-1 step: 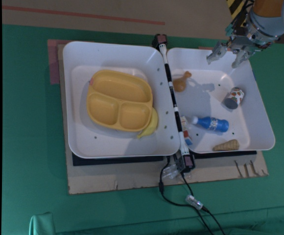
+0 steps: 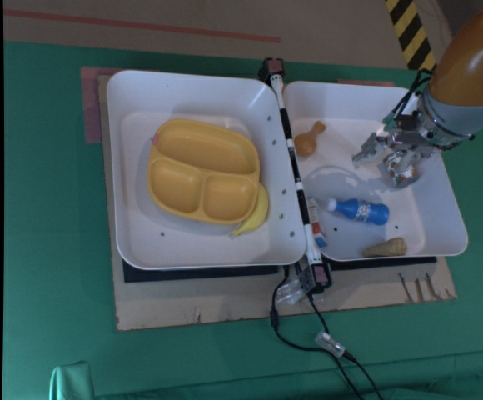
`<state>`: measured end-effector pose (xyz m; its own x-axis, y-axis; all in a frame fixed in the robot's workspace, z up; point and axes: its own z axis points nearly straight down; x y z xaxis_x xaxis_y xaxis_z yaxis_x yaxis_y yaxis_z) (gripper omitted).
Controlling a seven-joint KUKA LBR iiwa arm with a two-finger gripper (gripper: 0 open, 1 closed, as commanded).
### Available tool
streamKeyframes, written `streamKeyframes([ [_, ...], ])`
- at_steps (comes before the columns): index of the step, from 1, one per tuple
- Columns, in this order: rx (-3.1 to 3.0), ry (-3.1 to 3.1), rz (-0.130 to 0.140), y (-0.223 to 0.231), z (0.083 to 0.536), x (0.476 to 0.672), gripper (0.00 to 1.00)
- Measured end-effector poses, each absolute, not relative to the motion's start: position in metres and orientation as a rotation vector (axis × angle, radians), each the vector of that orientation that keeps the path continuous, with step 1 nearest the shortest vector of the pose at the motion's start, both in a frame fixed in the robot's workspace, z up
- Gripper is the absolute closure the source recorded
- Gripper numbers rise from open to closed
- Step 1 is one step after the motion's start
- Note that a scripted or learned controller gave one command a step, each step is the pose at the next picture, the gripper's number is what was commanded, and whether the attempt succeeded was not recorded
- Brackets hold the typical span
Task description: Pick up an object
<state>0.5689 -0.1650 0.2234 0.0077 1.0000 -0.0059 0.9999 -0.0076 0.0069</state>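
My gripper (image 2: 385, 163) hangs over the upper right part of the right bin (image 2: 441, 207), its two fingers spread open with nothing between them. Below it and to the left lies a blue bottle (image 2: 361, 212) on its side. A tan cone-shaped piece (image 2: 385, 247) rests near the bin's front wall. An orange-brown gourd-shaped toy (image 2: 310, 138) lies at the bin's upper left, left of the gripper. A small white tube (image 2: 316, 226) sits along the divider.
The left bin (image 2: 133, 98) holds a yellow divided tray (image 2: 202, 170) with a banana (image 2: 256, 214) against its right side. A black-and-white rail (image 2: 292, 152) separates the bins. Cables (image 2: 325, 340) trail over the green mat in front.
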Motion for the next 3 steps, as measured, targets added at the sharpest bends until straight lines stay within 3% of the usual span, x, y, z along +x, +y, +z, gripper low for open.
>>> streamKeyframes([
  [1,2.225,2.208,0.001,-0.1519,0.1944,0.5562,0.00],
  [3,2.225,2.209,0.002,-0.1516,0.1944,0.5563,0.00],
])
